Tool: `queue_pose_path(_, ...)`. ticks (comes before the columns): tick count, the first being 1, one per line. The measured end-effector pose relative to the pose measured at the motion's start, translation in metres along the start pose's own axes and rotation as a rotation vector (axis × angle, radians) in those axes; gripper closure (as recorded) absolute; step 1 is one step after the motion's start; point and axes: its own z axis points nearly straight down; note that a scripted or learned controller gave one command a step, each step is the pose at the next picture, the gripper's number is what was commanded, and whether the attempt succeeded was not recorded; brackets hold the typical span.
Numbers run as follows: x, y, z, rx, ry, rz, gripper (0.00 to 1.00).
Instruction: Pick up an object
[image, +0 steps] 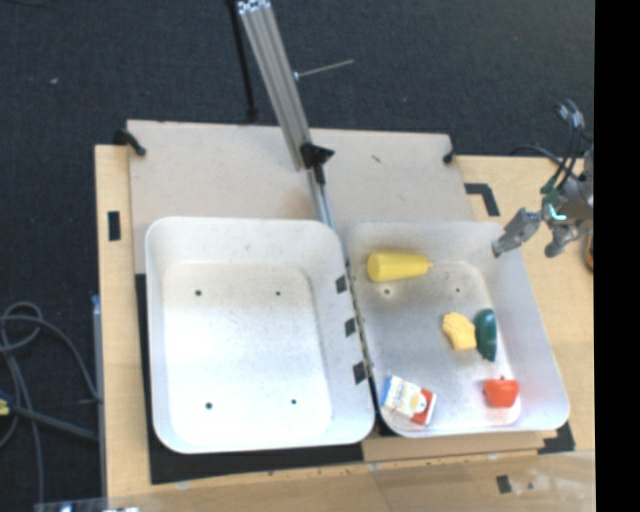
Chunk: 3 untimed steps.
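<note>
The right bin (530, 300) holds several small objects. A yellow cone-shaped piece (397, 266) lies near its far left side. A small yellow lump (459, 331) touches a dark green piece (486, 334) at mid-right. A red-orange piece (501, 391) sits at the near right corner, and a white, red and yellow carton (408, 401) lies at the near left. My gripper (524, 246) hangs over the bin's far right rim, open, with nothing between its fingers, well apart from every object.
The left bin (165, 330) stands beside the right one. A slanted metal post (285, 95) rises from behind the gap between the bins. Loose cables (40, 360) lie off the bench at the left.
</note>
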Motion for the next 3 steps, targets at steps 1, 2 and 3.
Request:
queue_pose_path(1,0.0,0.001,-0.003,-0.004,-0.003,-0.002,0.0)
queue_pose_path(2,0.003,0.004,0.04,0.0,-0.002,-0.003,0.0)
queue_pose_path(3,0.003,0.005,0.083,0.0,-0.002,0.001,0.0)
